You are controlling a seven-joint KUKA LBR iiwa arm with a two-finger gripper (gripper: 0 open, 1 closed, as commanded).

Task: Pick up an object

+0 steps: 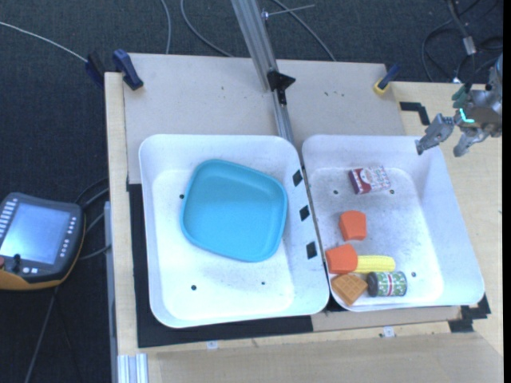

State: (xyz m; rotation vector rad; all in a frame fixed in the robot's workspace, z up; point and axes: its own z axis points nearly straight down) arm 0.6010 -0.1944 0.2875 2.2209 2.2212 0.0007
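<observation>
White plastic is making up both shallow bins on the bench. The left bin (160, 294) is holding a light blue plate (235, 209), which is lying flat across its middle. The right bin (447, 214) is holding the small items. A red and white packet (369, 179) is lying toward the far side of that bin. Nearer the front, an orange block (353, 225) is sitting by itself. Below it, a second orange block (342, 258) is lying against the bin's left wall, just beside a yellow corn cob (374, 263). At the front edge, a tan wedge (349, 287) is resting next to a small can (387, 283) that is lying on its side.

The gripper (449, 136) is hanging at the right side of the view, above the far right corner of the right bin and well apart from every item in it. Its two fingers (429, 136) are spreading apart, with nothing between them. A handheld controller (36, 239) with a screen is sitting off the bench to the left. Blue clamps (128, 69) are gripping the far edge of the board.
</observation>
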